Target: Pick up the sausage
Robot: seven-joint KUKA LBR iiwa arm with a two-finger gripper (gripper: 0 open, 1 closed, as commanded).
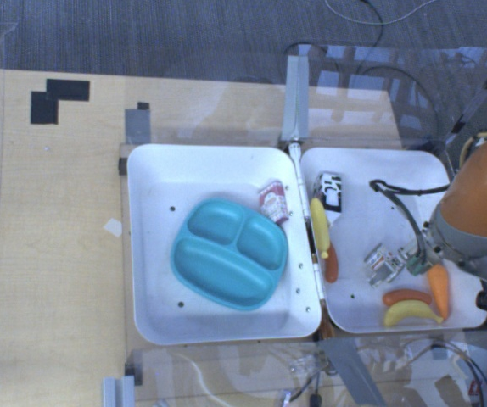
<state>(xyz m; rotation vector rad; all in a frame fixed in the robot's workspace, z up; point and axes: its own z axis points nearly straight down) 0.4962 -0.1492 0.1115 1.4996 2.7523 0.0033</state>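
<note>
1. Arm (481, 197): grey, with an orange band, the item nearest the lens. It enters from the right and bends down over the right bin (358, 164), probably to bring the tool down over the food at the near corner.

2. Gripper (386, 264): small and metallic, low over the floor of the right bin, left of the wrist. Its spread is too small and glinting to read, so whether it is released or clenched cannot be told. No item is seen in its grasp. It appears to stand on bare white floor, apart from every piece of food.

3. Sausage (406, 297): the task item, reddish-brown and slightly curved. It lies flat just beside the gripper, on the near side and slightly to the right. It is not lifted.

4. Banana (411, 315): yellow, lying alongside the sausage, touching it or nearly so, against the near wall. This crowding is judged a risk for a clean grasp.

5. Carrot (439, 288): orange, just right of the sausage, under the wrist.

6. Corn (319, 221): long and yellow, along the left wall of the bin, with a small red-orange piece (331, 264) at its near end.

7. Black-and-white packet (331, 190): at the far left of the bin.

8. Left bin (154, 227): holds a blue divided plate (229, 253) and a red packet (272, 200), well apart from the work.
</note>
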